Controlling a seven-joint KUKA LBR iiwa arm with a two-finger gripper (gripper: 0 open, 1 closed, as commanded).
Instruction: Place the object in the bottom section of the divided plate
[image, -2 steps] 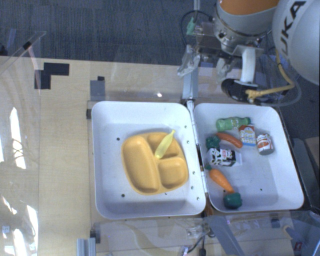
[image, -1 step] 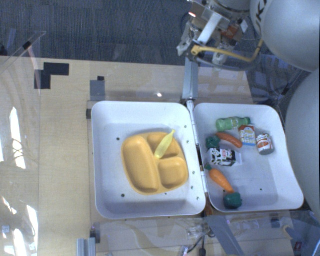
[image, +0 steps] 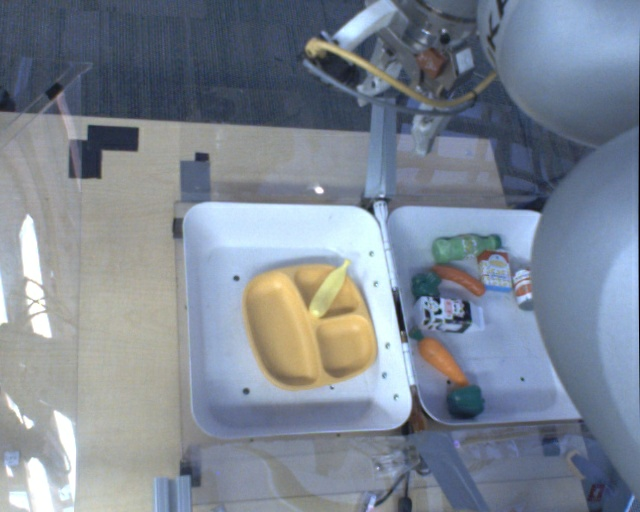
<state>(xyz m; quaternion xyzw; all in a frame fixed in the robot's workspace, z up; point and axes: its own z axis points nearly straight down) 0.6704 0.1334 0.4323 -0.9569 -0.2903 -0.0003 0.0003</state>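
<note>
A yellow divided plate (image: 290, 350) lies in the left white bin (image: 215, 300), with one large section on its left and two smaller ones on its right. A pale yellow, banana-like piece (image: 330, 290) rests slanted in the upper right section, its upper tip over the plate's rim and its lower tip at the divider. The lower right section (image: 347, 342) holds nothing. My gripper (image: 424, 120) hangs high at the top of the view, beyond the bins' far edge, well away from the plate, amid yellow cables.
The right bin (image: 520, 385) holds a green bottle (image: 465, 245), an orange sausage-like piece (image: 459, 279), a small carton (image: 495, 270), a cow-patterned milk carton (image: 445, 315), a carrot (image: 441, 360) and a dark green vegetable (image: 465, 401). The grey arm (image: 590, 300) covers the bin's right side.
</note>
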